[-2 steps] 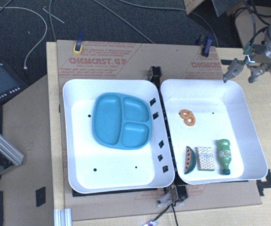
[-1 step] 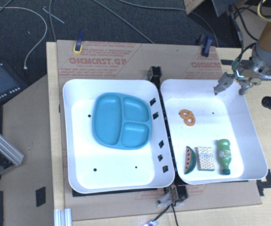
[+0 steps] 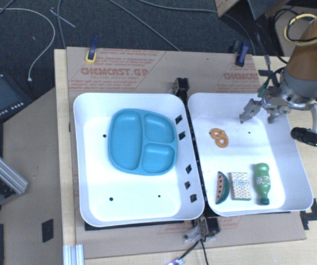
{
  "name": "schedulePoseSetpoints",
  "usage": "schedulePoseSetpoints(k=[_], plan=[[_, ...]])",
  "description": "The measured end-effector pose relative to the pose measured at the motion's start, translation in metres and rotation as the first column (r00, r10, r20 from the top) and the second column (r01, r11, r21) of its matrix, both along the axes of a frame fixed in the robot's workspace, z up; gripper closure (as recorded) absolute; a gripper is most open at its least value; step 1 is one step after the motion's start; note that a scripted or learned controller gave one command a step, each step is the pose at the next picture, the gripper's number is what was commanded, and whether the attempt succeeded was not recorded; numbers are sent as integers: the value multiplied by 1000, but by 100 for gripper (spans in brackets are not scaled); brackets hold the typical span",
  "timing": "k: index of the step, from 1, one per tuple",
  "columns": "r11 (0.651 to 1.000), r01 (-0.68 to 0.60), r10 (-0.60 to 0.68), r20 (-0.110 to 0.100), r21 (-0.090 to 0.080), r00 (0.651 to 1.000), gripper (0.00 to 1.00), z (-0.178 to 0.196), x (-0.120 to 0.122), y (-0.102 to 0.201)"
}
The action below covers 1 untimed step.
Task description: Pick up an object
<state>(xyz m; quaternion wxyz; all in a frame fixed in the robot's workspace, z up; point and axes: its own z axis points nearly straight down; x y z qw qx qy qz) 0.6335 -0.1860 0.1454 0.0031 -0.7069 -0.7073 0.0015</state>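
Grey claw [image 3: 260, 112] hovers over right bin [image 3: 290, 153], fingers apart, holding nothing; pretzel [image 3: 219, 137] just left-below; green bottle [image 3: 262, 183] well below.

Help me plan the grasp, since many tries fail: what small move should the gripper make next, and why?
Probably shift the gripper toward the pretzel and lower it. The open fingers hang over bare floor in the right bin, holding nothing, and the pretzel lies nearest, apart from the other items.

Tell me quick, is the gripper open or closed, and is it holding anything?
Gripper: open, fingers spread, nothing between them, hanging over the right bin above the pretzel.
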Motion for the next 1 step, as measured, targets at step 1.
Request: schedulePoseSetpoints(k=[1], plan=[[1000, -1, 1, 0, 0, 1000, 0, -63, 2, 3]])
